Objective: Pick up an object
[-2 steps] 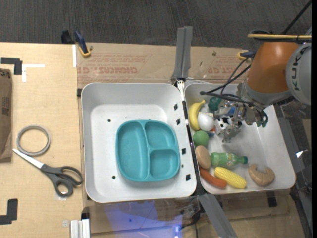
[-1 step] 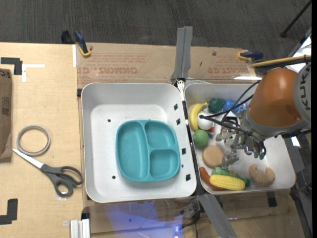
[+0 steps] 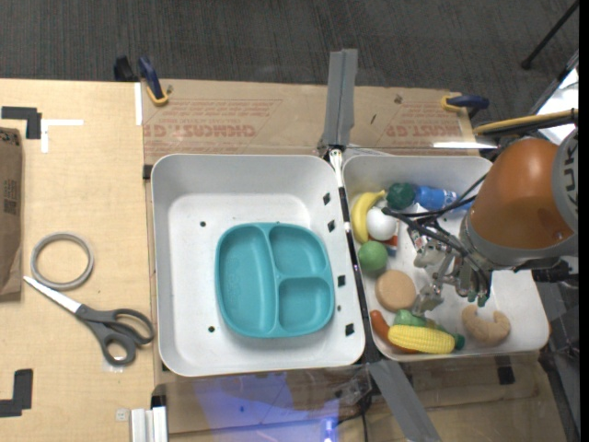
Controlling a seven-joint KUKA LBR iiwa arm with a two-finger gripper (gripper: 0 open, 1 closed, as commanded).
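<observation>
Nearest the front edge of the right bin (image 3: 529,343) lies a corn cob (image 3: 421,340), with a small orange carrot-like piece (image 3: 378,321) at its left end and a tan mushroom-shaped toy (image 3: 485,325) to its right. Just behind the cob sits a round tan piece (image 3: 397,290), the gripper (image 3: 440,286) poised right beside it, low over the bin floor among the toys, presumably lined up for a pick there. Whether its pincer is parted or pinched together I cannot tell, as cables and shadow muddle that spot, and nothing is plainly held. Further back are a green ball (image 3: 372,257), a white ball (image 3: 379,222), a banana (image 3: 361,210), a dark green piece (image 3: 401,194) and a blue bottle (image 3: 431,196), crowded at the back-left corner. The left bin (image 3: 175,274) carries a teal divided plate (image 3: 274,279). On the wooden bench (image 3: 74,173) lie scissors (image 3: 97,319) and a tape roll (image 3: 62,260); beyond, cardboard (image 3: 230,122) and dark carpet (image 3: 276,17)
</observation>
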